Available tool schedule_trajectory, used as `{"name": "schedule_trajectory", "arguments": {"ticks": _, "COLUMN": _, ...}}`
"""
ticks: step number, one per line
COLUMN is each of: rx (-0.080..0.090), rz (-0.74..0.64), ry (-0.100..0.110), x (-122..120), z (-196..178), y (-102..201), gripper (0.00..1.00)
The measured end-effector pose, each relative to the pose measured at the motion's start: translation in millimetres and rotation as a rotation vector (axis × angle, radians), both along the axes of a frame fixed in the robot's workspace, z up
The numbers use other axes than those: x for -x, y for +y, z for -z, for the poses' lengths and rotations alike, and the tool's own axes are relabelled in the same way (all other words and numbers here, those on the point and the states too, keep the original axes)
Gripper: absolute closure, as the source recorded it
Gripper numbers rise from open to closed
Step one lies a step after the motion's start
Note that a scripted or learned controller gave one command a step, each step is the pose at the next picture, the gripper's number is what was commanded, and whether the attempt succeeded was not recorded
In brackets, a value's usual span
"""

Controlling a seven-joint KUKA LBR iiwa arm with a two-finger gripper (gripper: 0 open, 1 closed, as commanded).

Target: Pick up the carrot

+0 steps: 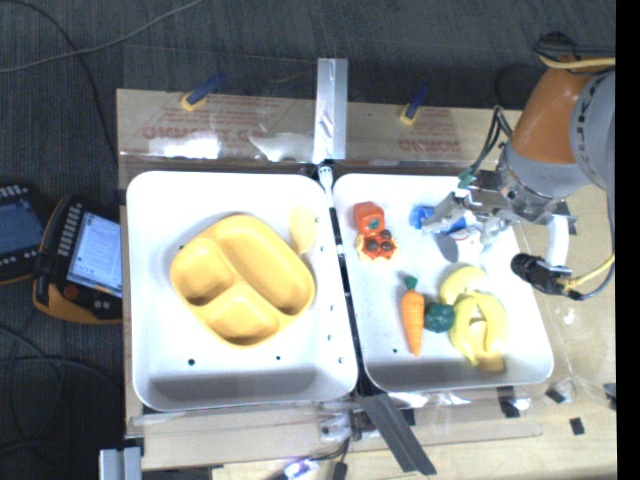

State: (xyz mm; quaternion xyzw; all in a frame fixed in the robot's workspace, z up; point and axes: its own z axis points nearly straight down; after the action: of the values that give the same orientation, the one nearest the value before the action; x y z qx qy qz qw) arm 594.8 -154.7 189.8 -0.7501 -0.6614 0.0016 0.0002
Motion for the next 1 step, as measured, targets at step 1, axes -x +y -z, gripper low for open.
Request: {"name": "schedule_trajectory", "arguments": {"ticks": 1, "rx": -0.004, "rz": -0.081, "ry": 0.003, "x": 80.4, "z": 59.1, "y": 50.2, "gripper": 0.00}}
